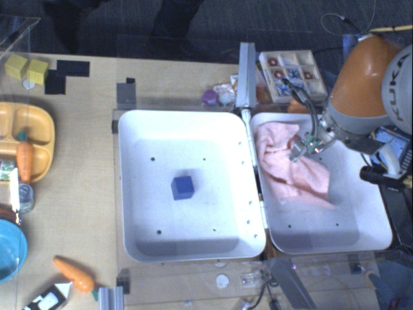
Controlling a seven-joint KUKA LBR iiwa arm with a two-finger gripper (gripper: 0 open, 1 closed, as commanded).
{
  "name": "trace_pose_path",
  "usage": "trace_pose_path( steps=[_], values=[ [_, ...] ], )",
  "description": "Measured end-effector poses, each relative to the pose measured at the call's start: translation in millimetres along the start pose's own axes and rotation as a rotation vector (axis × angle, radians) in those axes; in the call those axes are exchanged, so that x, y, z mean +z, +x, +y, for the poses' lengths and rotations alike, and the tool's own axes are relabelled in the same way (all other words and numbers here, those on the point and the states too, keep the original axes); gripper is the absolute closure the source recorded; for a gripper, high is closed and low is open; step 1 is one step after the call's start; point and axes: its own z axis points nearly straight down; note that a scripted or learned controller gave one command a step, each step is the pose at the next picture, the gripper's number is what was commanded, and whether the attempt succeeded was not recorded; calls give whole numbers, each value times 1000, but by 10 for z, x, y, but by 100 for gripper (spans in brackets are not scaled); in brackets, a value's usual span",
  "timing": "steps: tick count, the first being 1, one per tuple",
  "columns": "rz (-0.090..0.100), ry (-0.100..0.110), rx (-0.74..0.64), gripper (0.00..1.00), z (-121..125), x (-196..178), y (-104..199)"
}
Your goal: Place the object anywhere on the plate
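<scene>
A small blue cube (183,187) lies near the middle of the left bin (139,237). A crumpled pink cloth (293,173) covers the upper left part of the right bin (361,231). My gripper (302,147) hangs low over the top of this cloth, touching or nearly touching it, far to the right of the cube. A yellow divided plate (35,124) sits on the bench at the far left with a carrot (24,161) on it. The rim of a blue plate (11,254) shows at the lower left edge.
A second carrot (76,273) lies on the bench at the lower left. Yellow blocks (27,68) and black pieces (64,75) sit at the top left. A tray of small parts (292,73) and small toys (218,95) stand behind the bins.
</scene>
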Motion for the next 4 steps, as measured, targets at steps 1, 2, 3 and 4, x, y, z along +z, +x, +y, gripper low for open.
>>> trace_pose_path(
  steps=[1, 2, 3, 4],
  values=[
    [1, 4, 22, 100, -42, 504, -595],
    [-2, 2, -83, 100, -178, 759, -1386],
    [0, 1, -340, 100, 318, 475, -662],
    [-8, -2, -447, 100, -319, 949, -1214]
  ],
)
